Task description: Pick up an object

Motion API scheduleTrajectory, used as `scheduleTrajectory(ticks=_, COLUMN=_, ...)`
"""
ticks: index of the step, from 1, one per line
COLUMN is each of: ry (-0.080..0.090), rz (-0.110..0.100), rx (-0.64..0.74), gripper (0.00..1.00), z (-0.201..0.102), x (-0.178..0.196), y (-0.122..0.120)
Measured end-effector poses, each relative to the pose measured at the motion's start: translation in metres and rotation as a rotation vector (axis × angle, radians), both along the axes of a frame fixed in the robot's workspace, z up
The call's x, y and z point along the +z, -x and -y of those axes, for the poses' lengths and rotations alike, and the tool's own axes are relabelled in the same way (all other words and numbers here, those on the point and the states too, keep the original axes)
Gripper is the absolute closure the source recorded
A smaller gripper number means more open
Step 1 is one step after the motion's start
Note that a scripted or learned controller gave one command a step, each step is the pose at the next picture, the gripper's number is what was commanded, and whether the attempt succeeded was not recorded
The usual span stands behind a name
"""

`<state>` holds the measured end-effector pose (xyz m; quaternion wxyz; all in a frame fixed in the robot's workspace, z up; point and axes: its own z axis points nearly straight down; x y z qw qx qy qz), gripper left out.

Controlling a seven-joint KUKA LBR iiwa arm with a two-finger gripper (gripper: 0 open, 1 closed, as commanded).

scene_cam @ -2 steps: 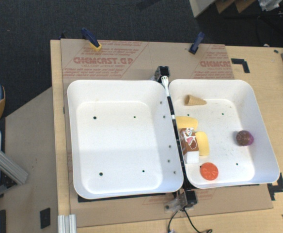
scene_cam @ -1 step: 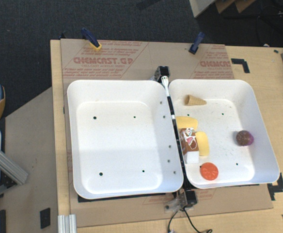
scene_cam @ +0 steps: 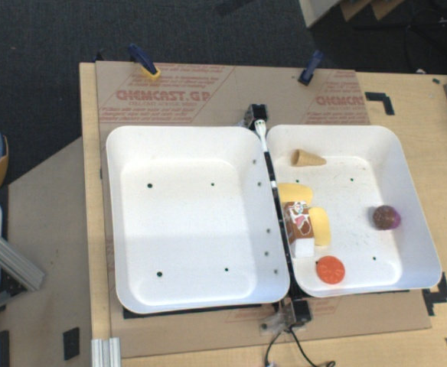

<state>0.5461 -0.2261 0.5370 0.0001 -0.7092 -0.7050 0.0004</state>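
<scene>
right bin [scene_cam: 407, 167]: holding tan wedge [scene_cam: 308, 158], yellow block [scene_cam: 295, 193], brown-white packet [scene_cam: 299, 220], orange-red disc [scene_cam: 331, 270], purple ball [scene_cam: 386, 218]
left bin [scene_cam: 132, 159]: sitting beside it on bench [scene_cam: 170, 90]
end effector: state can't be told

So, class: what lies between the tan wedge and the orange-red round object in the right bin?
In the camera view, a yellow-and-brown cluster of items lies between the tan wedge and the orange-red round object.

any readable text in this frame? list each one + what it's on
"CHEMCAST GP", red print on the brown cardboard sheet behind the left bin; last letters uncertain.
A second red print of the same kind on the cardboard behind the right bin, slanted and partly cut off; not fully readable.
Brown-and-white packet in the right bin: any print too small to read.
</scene>
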Motion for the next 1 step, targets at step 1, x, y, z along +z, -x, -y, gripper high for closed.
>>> scheduleTrajectory(ticks=1, ry=-0.001, rz=0.0, rx=0.004, gripper=1.0, z=-0.0022, x=-0.001, y=0.0358)
